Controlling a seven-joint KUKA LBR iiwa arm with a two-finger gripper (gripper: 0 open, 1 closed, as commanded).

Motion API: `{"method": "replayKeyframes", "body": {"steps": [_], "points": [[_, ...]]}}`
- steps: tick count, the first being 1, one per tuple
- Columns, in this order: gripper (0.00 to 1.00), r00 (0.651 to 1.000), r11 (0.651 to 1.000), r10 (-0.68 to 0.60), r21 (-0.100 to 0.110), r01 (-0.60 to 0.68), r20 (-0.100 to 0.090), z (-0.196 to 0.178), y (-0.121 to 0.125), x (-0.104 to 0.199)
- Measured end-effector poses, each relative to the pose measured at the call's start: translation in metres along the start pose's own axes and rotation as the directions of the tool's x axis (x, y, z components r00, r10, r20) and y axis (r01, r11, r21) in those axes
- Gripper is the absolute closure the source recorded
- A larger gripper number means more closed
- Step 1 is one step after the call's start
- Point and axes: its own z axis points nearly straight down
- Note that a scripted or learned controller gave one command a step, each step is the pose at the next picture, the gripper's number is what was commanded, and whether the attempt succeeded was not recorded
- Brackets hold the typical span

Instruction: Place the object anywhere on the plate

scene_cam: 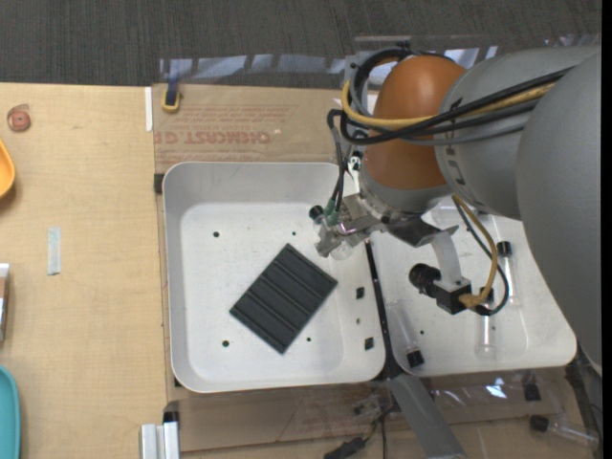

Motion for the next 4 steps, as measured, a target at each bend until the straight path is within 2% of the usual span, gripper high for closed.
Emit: {"method": "replayKeyframes", "body": {"steps": [1,2,3,4], "points": [[1.0,1.0,1.0,0.014,-0.003,-0.014,-0.001,0.099,0.0,0.122],[0.0,1.0,1.0,0.011,-0.003,-0.011,-0.005,0.098,0.0,0.125],[0.0,0.99,0.99,0.138,-0.003,-0.138,0.002,0.006,0.056,0.02],[0.0,0.924,0.924,0.381,-0.002,-0.381,0.002,0.004,0.103,0.015]]}}
